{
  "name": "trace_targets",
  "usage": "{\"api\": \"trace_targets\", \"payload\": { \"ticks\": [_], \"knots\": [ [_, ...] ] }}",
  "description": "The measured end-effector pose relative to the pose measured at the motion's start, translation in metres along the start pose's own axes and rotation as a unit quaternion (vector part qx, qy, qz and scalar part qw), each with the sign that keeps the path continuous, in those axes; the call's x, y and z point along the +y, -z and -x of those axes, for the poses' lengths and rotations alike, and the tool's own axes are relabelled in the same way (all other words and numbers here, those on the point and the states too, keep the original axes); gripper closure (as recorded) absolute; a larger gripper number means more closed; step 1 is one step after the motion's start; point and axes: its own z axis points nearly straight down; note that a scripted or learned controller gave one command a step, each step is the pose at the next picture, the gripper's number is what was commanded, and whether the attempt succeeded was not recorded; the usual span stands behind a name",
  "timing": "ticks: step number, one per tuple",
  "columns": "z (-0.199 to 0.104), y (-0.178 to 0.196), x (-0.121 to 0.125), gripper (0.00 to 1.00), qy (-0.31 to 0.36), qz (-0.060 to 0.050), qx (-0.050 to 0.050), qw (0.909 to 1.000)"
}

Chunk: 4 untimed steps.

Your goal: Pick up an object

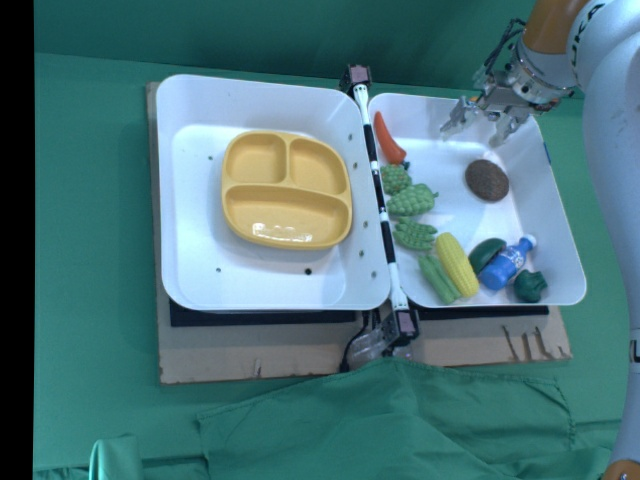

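Green cloth (90,268) covers the bench and backdrop, with cardboard (250,363) under both bins and a rumpled fold of cloth along the near edge. Far left of the gripper, left bin (190,108) holds a yellow divided plate (288,189). Right bin (565,248) sits below the gripper: orange carrot (389,138) to its left, green veg cluster (410,203) lower left, corn cob (456,264) below, brown round piece (486,180) just beneath it, blue bottle (508,261) and dark green pieces (530,286) further down. Gripper (476,126) hovers over the bin's far edge, fingers spread, nothing between them.
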Motion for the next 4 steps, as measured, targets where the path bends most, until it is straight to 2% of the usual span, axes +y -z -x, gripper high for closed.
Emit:
{"api": "trace_targets", "payload": {
  "ticks": [2, 3, 4],
  "knots": [
    [-0.015, -0.013, -0.002, 0.00, -0.003, 0.002, -0.009, 0.9999],
    [-0.024, -0.001, 0.000, 1.00, -0.001, 0.000, 0.001, 1.0000],
    [0.004, -0.012, -0.060, 1.00, -0.003, 0.012, -0.005, 0.9999]
  ]
}}
